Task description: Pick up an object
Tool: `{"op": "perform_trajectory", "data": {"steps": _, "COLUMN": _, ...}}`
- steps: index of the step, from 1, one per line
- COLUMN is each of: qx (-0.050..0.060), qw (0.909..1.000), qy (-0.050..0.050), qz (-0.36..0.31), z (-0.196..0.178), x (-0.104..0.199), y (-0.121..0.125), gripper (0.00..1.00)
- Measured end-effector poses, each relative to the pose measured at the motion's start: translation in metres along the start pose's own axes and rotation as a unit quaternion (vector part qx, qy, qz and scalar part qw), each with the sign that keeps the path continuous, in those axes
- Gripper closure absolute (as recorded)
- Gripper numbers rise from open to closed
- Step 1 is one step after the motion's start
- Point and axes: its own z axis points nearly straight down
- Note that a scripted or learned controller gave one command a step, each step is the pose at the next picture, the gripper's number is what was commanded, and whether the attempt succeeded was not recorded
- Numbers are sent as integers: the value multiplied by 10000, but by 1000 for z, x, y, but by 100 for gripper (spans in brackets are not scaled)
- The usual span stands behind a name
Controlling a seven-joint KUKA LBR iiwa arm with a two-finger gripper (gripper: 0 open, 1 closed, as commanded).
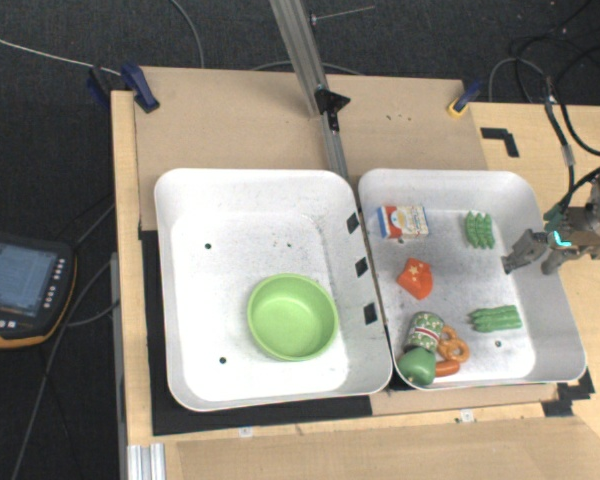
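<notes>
We see the gripper (528, 252) at the right bin (540, 358) rim, empty; whether its fingers are spread, we cannot tell. Candidates: green piece (478, 229), green bundle (495, 318), red block (415, 279). Risk, we judge: clipping the rim or nudging small items aside.

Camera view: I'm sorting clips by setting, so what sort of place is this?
Probably a robotics lab bench for grasping trials: two white bins clamped on a board, toy food such as a small carton, a handheld control pendant, and a gripper reaching in.
</notes>
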Motion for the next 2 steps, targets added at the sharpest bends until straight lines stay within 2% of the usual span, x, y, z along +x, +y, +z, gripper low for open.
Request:
{"op": "perform_trajectory", "data": {"steps": 1, "qx": 0, "qw": 10000, "qy": 0, "qz": 0, "z": 0, "x": 0, "y": 0, "gripper": 0}}
{"op": "perform_trajectory", "data": {"steps": 2, "qx": 21, "qw": 10000, "qy": 7, "qz": -4, "z": 47, "x": 9, "y": 1, "gripper": 0}}
